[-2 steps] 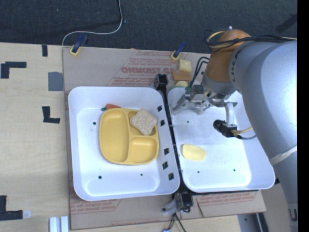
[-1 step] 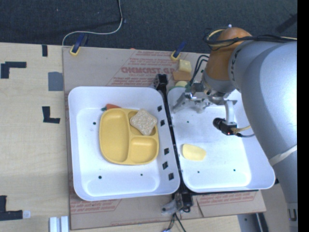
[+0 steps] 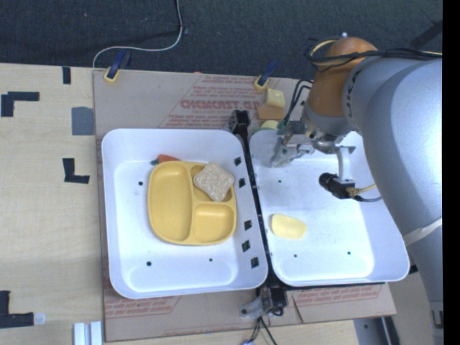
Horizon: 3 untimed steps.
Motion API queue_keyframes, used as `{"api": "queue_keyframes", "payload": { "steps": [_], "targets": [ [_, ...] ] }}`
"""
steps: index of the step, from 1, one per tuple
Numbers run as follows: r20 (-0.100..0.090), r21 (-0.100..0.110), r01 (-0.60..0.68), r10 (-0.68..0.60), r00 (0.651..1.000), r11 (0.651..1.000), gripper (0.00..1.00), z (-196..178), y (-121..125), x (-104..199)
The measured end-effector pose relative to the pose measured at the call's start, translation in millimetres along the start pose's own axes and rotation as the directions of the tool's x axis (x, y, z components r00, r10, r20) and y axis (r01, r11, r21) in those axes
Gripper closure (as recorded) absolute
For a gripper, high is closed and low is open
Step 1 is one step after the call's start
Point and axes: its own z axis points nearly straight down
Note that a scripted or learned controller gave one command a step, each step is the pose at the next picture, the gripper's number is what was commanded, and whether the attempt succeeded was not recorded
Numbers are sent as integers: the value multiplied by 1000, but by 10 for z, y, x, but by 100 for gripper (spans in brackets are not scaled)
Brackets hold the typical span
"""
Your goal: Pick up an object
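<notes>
The arm is reaching in from the right over the right bin [image 3: 374,264], and the gripper [image 3: 286,149] is hanging low at that bin's far left corner, close to the divider between the two bins. Whether it is released or clenched is impossible to tell from this slanted angle (the metal is just a grey blur there), and nothing is visibly caught in it.

The likeliest target, I'm judging, is the pale yellow piece [image 3: 288,226] lying flat on the right bin's floor, near the left wall. It is sitting on the near side of the gripper, almost straight toward the camera and well apart from it, with its long axis running left to right. So the coming move looks like a pull toward the near edge before any descent.

Over in the left bin [image 3: 122,264], a yellow divided tray [image 3: 180,207] is carrying a speckled tan block [image 3: 213,181] on its far right corner.
</notes>
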Motion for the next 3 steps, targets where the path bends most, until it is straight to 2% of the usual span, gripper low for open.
{"api": "queue_keyframes", "payload": {
  "steps": [1,2,3],
  "targets": [
    [1,0,0,0,1000,1000,0,6,-2,-3],
    [0,0,-2,2,1000,1000,0,104,16,-53],
    [0,0,0,0,1000,1000,100,-2,17,-45]
  ]
}}
